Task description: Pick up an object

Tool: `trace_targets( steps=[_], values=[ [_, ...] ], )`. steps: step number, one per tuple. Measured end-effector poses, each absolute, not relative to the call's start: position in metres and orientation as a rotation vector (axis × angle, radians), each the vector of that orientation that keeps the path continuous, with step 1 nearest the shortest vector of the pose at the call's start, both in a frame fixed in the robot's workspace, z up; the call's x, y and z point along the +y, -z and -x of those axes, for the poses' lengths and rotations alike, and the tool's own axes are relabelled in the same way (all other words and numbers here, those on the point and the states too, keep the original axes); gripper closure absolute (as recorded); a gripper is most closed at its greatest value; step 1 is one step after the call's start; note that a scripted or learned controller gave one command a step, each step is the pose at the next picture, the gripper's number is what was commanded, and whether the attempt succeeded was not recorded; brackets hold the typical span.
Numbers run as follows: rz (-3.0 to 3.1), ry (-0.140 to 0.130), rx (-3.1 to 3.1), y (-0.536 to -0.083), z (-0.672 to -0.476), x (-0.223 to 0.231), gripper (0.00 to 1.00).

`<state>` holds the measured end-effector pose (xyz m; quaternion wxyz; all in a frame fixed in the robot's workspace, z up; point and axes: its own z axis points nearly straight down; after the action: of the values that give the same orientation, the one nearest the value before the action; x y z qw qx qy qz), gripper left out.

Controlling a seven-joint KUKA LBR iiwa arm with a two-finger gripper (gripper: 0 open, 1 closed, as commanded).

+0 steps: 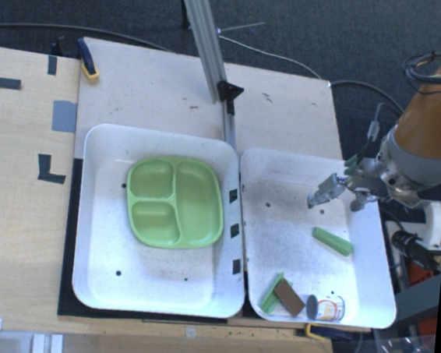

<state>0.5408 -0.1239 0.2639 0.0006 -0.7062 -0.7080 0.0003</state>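
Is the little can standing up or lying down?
Lying down. The little can rests on its side in the right bin, near the front edge, with its round grey end facing left.

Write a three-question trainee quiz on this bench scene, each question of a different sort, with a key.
1. True or false: the green divided plate lies in the left bin.
2. Multiple choice: the end effector is over A) the left bin, B) the right bin, C) the wooden bench top.
3. Fill in: the green stick lies apart from the other items, which cluster at the right bin's ____ edge.

Key: 1 true; 2 B; 3 near (bottom of the view), where a green block, a brown block and a small can lie.
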Motion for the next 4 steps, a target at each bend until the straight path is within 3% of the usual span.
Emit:
trace_targets(
  steps=[1,4],
  values=[
    [2.218,-0.001,-2.223,-0.264,-0.541,-0.124,0.0],
    [2.217,-0.008,-2.218,-0.104,-0.542,-0.142,0.0]
  ],
)
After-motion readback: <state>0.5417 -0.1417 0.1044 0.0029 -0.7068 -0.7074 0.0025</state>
